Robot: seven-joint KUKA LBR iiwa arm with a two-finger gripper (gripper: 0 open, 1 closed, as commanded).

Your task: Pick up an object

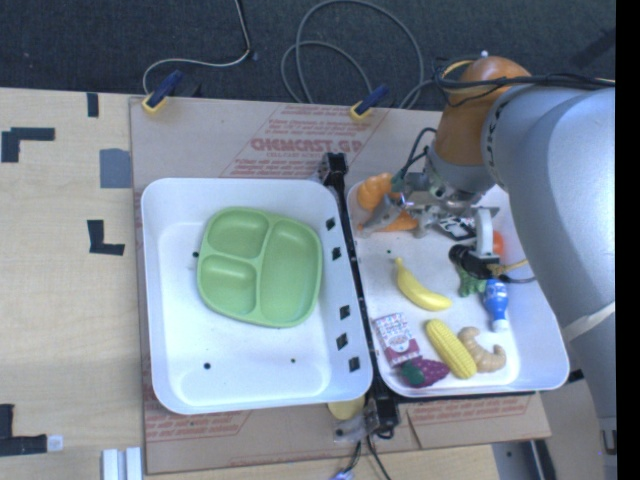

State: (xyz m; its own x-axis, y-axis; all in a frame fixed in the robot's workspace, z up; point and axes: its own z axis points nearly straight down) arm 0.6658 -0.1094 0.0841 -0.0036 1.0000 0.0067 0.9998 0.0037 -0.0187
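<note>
Nearest me in the right bin (540, 373) lie purple grapes (424, 372), a corn cob (451, 348), a red packet (395, 335) and a banana (420, 287). The left bin (165, 298) holds a green divided plate (260, 267). At the far end the pincer (420, 211) sits low by an orange toy (377, 192), partly hidden; the wrist covers its tips, so I cannot tell its state.

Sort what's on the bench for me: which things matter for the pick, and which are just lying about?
Part of the job:
end effector, at the far end of the right bin
orange toy beside it
banana
corn cob
red packet
purple grapes
blue bottle

Lying about:
green divided plate in the left bin
cables behind the bench
</note>
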